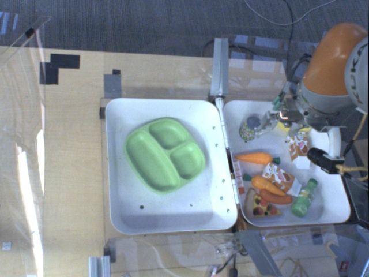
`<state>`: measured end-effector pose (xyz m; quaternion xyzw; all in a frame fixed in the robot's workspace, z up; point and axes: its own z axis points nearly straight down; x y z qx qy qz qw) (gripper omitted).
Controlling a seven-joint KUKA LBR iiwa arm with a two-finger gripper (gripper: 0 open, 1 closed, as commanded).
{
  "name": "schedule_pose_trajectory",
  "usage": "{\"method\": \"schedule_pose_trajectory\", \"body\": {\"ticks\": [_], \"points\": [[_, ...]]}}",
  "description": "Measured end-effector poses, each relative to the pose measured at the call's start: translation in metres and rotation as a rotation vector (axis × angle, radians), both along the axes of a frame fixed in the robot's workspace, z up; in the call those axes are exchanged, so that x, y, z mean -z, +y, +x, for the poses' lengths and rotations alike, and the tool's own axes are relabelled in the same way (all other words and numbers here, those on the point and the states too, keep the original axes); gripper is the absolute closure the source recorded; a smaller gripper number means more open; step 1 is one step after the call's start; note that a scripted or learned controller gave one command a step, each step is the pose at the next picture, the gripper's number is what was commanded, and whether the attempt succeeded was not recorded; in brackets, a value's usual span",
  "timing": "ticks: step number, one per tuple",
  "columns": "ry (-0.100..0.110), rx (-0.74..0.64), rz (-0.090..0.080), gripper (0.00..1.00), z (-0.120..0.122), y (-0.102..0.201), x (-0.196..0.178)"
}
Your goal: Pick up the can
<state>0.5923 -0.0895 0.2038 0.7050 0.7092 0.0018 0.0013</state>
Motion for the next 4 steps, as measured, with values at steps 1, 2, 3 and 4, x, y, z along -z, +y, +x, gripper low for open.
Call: {"method": "schedule_pose_trajectory", "body": {"ticks": [1, 2, 3, 4], "points": [[-0.002, -0.038, -0.001, 0.00, 0.051, 0.003, 0.090], [-0.004, 0.044, 0.000, 0.00, 0.075, 0.006, 0.116], [-0.012, 0.039, -0.001, 1.00, 0.077, 0.007, 0.103], [-0.004, 0.073, 0.001, 1.00, 0.078, 0.069, 0.000]]}}
